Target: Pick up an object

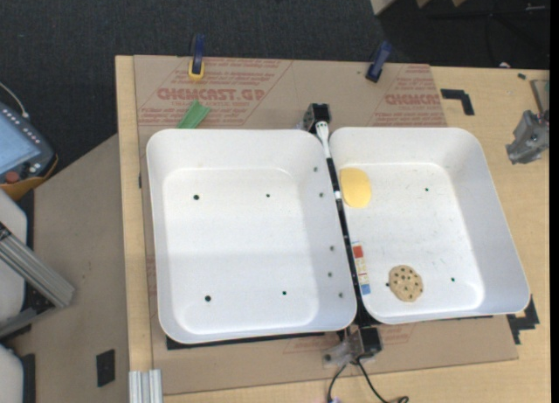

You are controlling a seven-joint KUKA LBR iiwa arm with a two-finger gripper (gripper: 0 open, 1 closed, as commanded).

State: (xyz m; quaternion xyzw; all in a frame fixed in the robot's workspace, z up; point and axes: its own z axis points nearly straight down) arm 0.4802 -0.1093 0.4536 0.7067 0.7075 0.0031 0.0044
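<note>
In the right bin (489, 209) a round yellow disc (355, 188) lies against the left wall, and a speckled cookie (405, 283) lies near the front. The gripper (527, 137), grey metal, is cut off at the right edge; its finger state I cannot tell. The left bin (166, 218) is smooth white plastic.

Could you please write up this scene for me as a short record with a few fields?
bench: brown board bearing two white bins side by side
left bin: no loose objects seen inside
right bin: yellow disc near its left wall; speckled cookie toward its near edge
hand: at the far right, outside the bins, holding nothing visible
extras: green piece on the board beyond the left bin
</note>
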